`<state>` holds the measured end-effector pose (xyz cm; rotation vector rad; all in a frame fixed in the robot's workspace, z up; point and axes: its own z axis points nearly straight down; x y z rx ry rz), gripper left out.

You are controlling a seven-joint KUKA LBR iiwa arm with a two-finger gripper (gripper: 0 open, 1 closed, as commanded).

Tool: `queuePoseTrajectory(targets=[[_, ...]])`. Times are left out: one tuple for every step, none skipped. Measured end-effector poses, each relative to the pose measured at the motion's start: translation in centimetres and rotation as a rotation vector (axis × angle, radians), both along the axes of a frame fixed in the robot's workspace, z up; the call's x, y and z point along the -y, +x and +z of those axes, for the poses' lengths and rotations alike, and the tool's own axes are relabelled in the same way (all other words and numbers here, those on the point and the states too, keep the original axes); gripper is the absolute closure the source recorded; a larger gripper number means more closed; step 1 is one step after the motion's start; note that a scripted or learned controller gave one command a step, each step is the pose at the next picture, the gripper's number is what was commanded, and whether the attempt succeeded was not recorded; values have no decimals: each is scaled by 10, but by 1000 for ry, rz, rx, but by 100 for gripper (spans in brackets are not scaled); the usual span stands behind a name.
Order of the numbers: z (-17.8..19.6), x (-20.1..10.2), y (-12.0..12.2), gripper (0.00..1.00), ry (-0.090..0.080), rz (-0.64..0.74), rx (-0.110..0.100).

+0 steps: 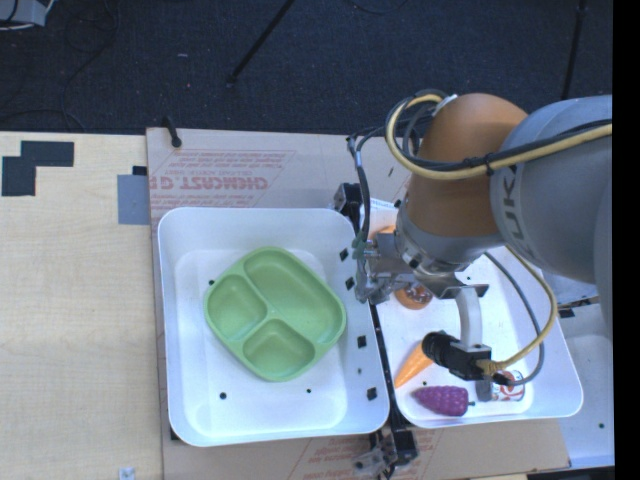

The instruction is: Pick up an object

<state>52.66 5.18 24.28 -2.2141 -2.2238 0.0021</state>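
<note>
Arm (540, 188) cut off by the right edge, upper links out of frame. Gripper (385, 278) mostly buried under the orange wrist band (465, 148); finger state impossible to tell. Right bin (560, 388) largely covered by the arm, far wall and much of the floor hidden. Small orange-brown object (412, 295) below the wrist half concealed, identity unclear. Orange carrot-like piece (412, 366) partly overlapped by a black cable fitting (455, 355). Tiny red-and-white item (508, 385) near the purple toy (442, 400) too small to identify. Printed lettering on the cardboard (225, 181) upside down and blurred, barely legible. Dark floor at top too dim for detail.
</note>
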Motion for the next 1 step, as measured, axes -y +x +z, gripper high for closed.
queuePoseTrajectory(targets=[[-16, -52, -3, 100, -1, 0, -3]])
